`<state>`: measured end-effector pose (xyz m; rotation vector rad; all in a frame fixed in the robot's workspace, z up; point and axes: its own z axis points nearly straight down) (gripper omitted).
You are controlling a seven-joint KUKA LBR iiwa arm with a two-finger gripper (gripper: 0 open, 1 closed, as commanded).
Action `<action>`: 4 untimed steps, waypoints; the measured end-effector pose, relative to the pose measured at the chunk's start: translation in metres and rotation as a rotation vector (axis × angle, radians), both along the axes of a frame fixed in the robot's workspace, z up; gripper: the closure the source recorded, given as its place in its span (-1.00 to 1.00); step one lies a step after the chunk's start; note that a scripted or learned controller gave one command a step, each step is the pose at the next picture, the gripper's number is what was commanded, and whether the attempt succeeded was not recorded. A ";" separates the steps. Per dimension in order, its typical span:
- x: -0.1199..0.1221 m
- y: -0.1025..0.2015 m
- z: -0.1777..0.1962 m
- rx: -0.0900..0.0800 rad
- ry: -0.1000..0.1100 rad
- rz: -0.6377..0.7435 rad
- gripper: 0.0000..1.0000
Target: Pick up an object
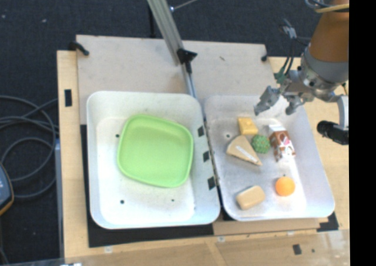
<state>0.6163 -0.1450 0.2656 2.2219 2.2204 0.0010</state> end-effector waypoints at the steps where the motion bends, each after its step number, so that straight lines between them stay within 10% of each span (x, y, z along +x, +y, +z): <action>1: 0.002 -0.004 -0.062 0.000 0.006 0.000 -1.00; 3: 0.009 0.001 -0.163 -0.003 -0.004 -0.001 -1.00; 4: 0.010 0.001 -0.150 -0.003 -0.008 -0.002 1.00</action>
